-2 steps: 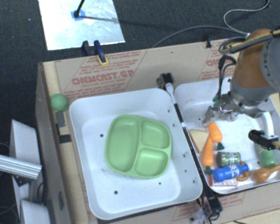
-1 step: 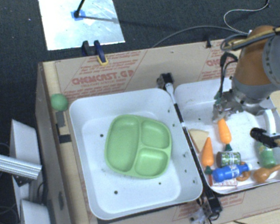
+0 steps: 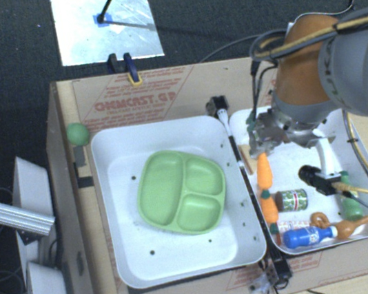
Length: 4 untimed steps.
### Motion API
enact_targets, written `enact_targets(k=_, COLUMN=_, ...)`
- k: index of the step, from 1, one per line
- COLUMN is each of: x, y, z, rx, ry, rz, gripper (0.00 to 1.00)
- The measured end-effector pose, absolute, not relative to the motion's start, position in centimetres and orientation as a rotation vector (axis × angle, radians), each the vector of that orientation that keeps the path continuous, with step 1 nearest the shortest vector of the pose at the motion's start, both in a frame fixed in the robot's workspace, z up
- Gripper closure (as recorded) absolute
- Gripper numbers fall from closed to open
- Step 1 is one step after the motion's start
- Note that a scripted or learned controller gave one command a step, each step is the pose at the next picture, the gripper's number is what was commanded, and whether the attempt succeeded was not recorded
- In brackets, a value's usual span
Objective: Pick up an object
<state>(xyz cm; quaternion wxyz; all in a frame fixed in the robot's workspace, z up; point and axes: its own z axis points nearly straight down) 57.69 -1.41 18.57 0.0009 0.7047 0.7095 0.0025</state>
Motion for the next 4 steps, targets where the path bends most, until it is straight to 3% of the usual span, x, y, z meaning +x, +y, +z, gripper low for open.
enact_targets(k=1, x=57.3, y=6.4, z=21.2, rx=2.216, ry=2.227, rz=0.004, gripper=1.00)
enact_targets(k=2, x=61.2, y=2.6, z=24.6, rx=2.217, ry=2.222, rz=0.003, gripper=1.00)
enact_targets(k=3, x=61.2, y=2.7, z=24.5, rx=2.217, ry=2.224, rz=0.002, gripper=0.00)
enact_targets(k=4, x=64.2, y=-3.8, z=24.5, rx=2.217, ry=2.222, rz=0.001, gripper=0.00)
